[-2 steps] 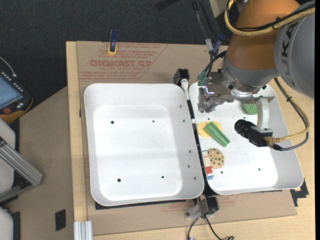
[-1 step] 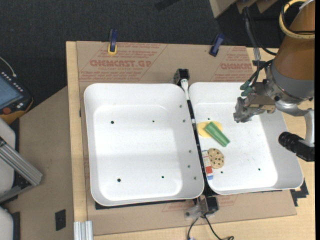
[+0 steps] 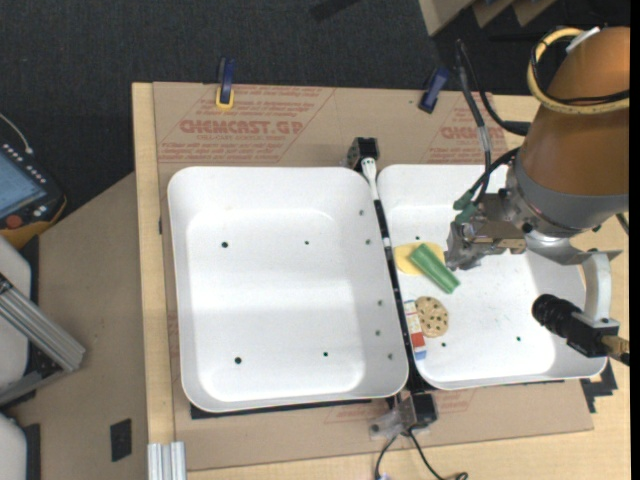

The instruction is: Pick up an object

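Nearest me, a small red-and-white packet (image 3: 417, 330) lies against the right bin's (image 3: 520, 358) left wall, with a speckled round cookie (image 3: 432, 315) just beside it. Farther back I see a green block (image 3: 436, 268) overlapping a yellow piece (image 3: 407, 259). My tool (image 3: 462, 256) hangs at the green block's right end; I cannot tell its state.

A brown cardboard sheet with red lettering (image 3: 250, 118) covers the bench; dark grey carpet floor (image 3: 150, 18) lies far and left.
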